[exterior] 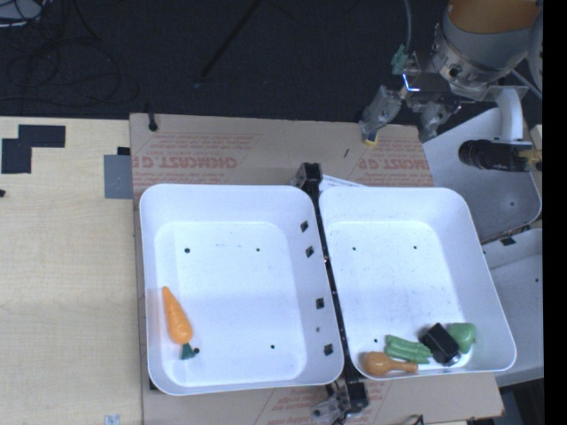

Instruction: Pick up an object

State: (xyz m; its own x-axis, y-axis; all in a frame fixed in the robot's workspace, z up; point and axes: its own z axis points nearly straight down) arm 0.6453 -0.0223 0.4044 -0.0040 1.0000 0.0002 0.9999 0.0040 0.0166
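While nothing is gripped, the scene reads so:
Gripper: fingers apart, raised at one o'clock, ready to descend.
Carrot: alone at seven o'clock, left bin, easiest target.
Right bin cluster: crowded at five o'clock.

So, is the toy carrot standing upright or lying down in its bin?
Lying down. The toy carrot rests flat on the floor of the left bin, near its left wall, orange body lengthwise, green top toward the front edge.

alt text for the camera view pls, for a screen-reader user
The gripper hangs above the bench behind the two white bins, holding nothing. The left bin has a toy carrot near its front left corner; the right bin has a small cluster of toys in its front right corner.
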